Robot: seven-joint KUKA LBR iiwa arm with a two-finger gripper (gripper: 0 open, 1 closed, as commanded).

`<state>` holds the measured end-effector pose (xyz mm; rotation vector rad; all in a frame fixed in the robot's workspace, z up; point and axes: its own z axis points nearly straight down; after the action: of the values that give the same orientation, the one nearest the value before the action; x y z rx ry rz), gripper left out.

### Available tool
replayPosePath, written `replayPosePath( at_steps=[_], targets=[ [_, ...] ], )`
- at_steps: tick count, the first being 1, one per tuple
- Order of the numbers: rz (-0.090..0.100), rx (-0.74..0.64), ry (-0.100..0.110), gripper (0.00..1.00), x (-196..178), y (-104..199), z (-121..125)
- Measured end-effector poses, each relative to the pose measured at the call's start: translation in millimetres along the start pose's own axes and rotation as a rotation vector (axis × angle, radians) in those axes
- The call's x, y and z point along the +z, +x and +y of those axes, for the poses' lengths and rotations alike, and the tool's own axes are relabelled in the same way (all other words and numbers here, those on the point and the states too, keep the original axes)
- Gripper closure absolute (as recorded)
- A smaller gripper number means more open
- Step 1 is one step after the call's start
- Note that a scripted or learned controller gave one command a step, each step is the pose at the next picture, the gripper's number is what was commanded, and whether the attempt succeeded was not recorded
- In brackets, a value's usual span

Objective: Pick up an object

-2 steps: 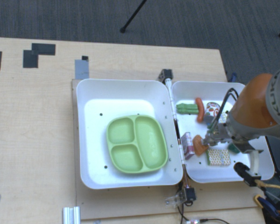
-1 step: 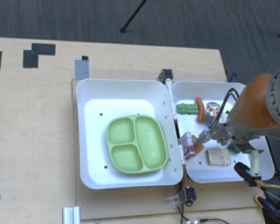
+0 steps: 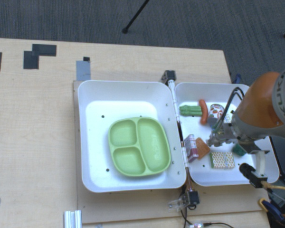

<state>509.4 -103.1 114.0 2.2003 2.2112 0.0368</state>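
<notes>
Two bins (image 3: 85, 127) side by side on the tabletop (image 3: 33, 127). In the left bin, a plate (image 3: 139, 146). In the right bin (image 3: 194, 175), small toys (image 3: 199, 110) near the bin's left edge.

Left bin (image 3: 90, 141) mostly filled by green divided plate (image 3: 139, 147), right bin (image 3: 199, 175) crowded with small items.

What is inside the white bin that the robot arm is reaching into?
The right white bin holds a green block, an orange carrot-shaped stick, a small red-and-white pack, an orange wedge and a dotted square sponge. The grey arm covers whatever lies beneath it.
</notes>
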Motion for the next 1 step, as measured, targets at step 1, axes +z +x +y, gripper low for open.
replayPosePath(
  at_steps=[1],
  targets=[
    [0.0, 0.0, 0.0, 0.0, 0.1, 0.0, -0.1]
  ],
)
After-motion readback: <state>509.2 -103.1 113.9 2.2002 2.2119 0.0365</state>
